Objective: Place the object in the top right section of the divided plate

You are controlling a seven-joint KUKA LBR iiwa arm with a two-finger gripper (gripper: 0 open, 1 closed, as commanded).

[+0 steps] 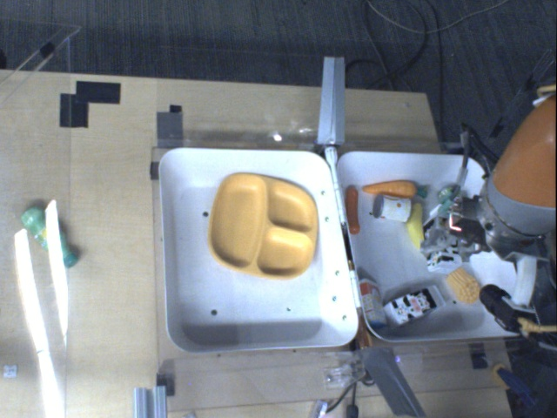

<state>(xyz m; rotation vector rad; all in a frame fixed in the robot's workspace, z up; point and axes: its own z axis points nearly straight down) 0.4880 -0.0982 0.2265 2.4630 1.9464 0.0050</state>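
Two white bins sit side by side on the wooden surface [104, 320]. The left bin [183, 312] holds a yellow divided plate [263, 225] near its centre, with one long section on the 9 o'clock side and two smaller sections on the 3 o'clock side, one at about 1 o'clock and one at about 4 o'clock. All three sections look bare.

The right bin [383, 259] carries the loose items. A carrot [391, 187] lies near its 12 o'clock edge, and a red sausage [352, 210] lies along the 9 o'clock wall. A small white jar [392, 207] sits just below the carrot, with a yellow banana-like piece [415, 224] beside it at 3 o'clock. A waffle-patterned cracker [462, 285] rests toward 4 o'clock, and a black-and-white packet [410, 306] lies near the 6 o'clock edge.

The arm [526, 168] reaches in from 3 o'clock, and its claw [448, 233] hangs over the right bin's 3 o'clock half, between the banana piece and the cracker. Whether the claw is open or closed cannot be told, nor which item, if any, sits in it. A green thing [39, 225] lies far off at 9 o'clock on the surface.
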